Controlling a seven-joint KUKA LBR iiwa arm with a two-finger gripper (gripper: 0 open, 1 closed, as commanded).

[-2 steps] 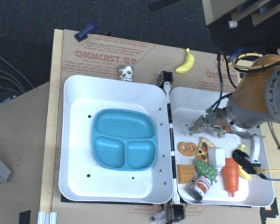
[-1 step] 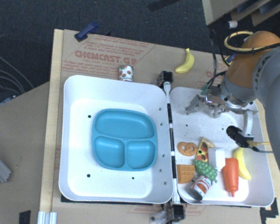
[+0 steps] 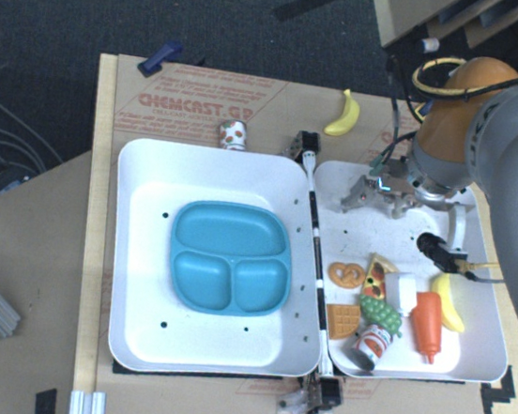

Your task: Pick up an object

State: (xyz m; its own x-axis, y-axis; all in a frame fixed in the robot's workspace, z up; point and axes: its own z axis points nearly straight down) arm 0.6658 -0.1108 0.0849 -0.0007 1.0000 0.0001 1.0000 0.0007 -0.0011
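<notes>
The right bin holds several small items at its front. Among them are a pretzel, a pizza slice, a waffle square, a green leafy piece, a small can, an orange carrot, a yellow banana and a white block. My gripper hangs over the bare back part of this bin, well behind the items. Its fingers are spread open with nothing between them.
The left bin carries a blue divided plate. On the cardboard behind the bins lie a second banana, a small patterned cup and a blue object. The grey arm fills the upper right.
</notes>
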